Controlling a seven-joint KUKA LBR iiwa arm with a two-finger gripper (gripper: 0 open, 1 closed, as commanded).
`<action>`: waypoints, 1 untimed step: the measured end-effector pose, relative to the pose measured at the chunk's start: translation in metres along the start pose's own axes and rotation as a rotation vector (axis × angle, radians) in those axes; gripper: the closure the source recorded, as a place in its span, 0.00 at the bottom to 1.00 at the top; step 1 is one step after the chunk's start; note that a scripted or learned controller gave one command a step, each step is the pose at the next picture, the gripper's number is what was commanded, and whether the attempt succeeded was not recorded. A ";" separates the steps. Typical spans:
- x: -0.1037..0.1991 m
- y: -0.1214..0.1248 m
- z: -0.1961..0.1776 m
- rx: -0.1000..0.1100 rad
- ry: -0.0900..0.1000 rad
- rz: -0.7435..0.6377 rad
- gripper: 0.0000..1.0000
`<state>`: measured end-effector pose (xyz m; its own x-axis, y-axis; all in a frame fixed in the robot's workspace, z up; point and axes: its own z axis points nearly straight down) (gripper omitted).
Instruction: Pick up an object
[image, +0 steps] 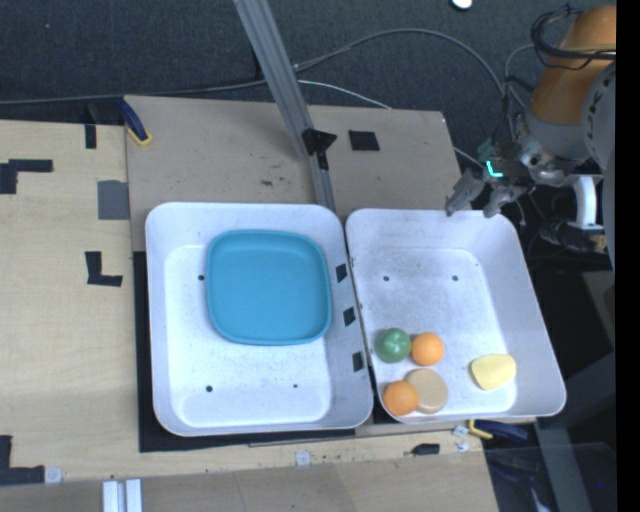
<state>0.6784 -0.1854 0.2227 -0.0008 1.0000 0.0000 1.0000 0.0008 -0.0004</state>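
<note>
Bench (60, 330): light wood surface, with dark tape marks along its left part.

Left bin (170, 380): shallow, white, rounded corners. Contents: one blue plate (268, 286), square with rounded corners, lying flat in the upper middle of the bin.

Metal post (290, 100): grey, slanting down from the top edge to the gap between the two bins.

Right bin (440, 250): shallow, white, touching the left bin along its side. Contents, all grouped at the near end:
- green ball (392, 345), just beside the next item;
- orange ball (427, 349), to the right of the green one;
- second orange ball (400, 397), nearest the front rim;
- tan disc (429, 390), touching that second orange ball;
- yellow piece (493, 371), lying apart, toward the right wall.

Pincer (478, 198): above the far right corner of the right bin, over its rim, well apart from the grouped items. Fingers spread, nothing between them.
</note>
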 end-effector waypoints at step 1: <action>0.000 0.000 0.000 0.000 0.000 0.000 0.00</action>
<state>0.6784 -0.1854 0.2227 -0.0009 1.0000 0.0000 1.0000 0.0009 -0.0004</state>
